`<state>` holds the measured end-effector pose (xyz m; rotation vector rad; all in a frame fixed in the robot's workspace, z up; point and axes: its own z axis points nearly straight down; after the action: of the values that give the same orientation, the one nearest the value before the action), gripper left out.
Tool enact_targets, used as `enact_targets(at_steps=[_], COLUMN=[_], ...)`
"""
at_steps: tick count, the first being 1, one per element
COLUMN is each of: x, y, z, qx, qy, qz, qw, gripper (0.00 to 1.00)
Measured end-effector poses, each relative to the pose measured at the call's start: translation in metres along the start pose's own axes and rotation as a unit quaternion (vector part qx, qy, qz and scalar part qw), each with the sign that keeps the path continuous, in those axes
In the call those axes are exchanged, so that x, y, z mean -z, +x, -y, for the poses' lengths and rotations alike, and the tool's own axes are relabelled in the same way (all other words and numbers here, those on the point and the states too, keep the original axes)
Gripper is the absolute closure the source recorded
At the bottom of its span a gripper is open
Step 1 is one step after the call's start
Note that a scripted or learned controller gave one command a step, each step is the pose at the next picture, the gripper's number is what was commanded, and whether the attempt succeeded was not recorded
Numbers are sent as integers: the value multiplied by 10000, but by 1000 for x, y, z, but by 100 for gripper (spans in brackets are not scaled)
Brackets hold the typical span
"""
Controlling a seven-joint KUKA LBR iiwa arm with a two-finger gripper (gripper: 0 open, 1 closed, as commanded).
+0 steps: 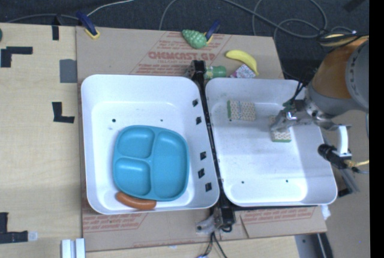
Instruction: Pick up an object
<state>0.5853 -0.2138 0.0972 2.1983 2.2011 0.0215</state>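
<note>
Now, at three o'clock in the right bin, the gripper hangs over a small pale block, its grasp impossible to judge; seemingly mid-approach, next needing a straight descent and a firm close

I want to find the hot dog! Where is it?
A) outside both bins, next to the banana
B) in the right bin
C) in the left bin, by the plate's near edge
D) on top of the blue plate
C: the hot dog lies on the floor of the left bin, tucked against the near edge of the blue plate.
</note>
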Motion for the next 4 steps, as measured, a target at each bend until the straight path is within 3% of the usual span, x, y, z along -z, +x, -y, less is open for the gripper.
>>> enact_targets(at_steps=[1, 2, 3, 4], x=[0, 31, 17, 18], y=[-12, 18, -10, -10], z=[57, 54, 3, 3], qx=[-1, 2, 2, 1], qy=[-3, 157, 160, 161], qz=[-1, -63, -58, -59], qw=[10000, 9999, 9999, 9999], gripper=[100, 100, 100, 0])
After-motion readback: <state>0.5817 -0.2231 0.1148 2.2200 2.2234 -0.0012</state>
